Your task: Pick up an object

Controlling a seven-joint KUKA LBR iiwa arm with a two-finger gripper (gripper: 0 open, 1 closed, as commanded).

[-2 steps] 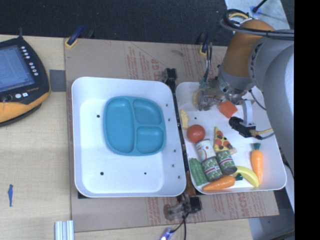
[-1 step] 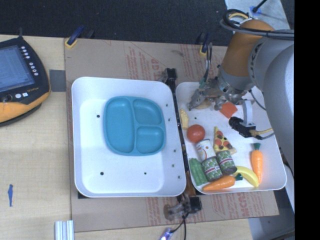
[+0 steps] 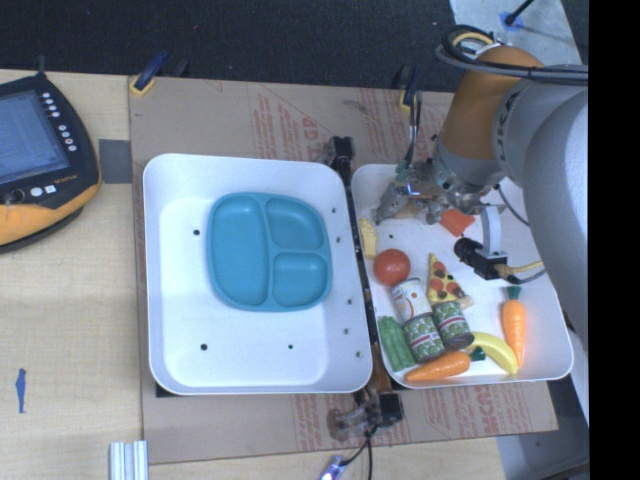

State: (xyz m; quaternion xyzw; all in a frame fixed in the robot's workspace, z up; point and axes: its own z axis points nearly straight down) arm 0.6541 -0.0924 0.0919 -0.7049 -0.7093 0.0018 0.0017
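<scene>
A tablet [image 3: 35, 163] is lying at the table's [image 3: 70, 298] left edge. The gripper [image 3: 418, 200] is hanging over the right bin's [image 3: 545, 298] far end, fingers spread and pinching nothing. Toy food is crowding that bin: a red tomato [image 3: 392, 265], pizza slice [image 3: 444, 282], two cans [image 3: 437, 329], carrots [image 3: 513, 330] and banana [image 3: 497, 351]. A blue divided plate [image 3: 268, 251] is sitting in the left bin [image 3: 175, 268].
</scene>
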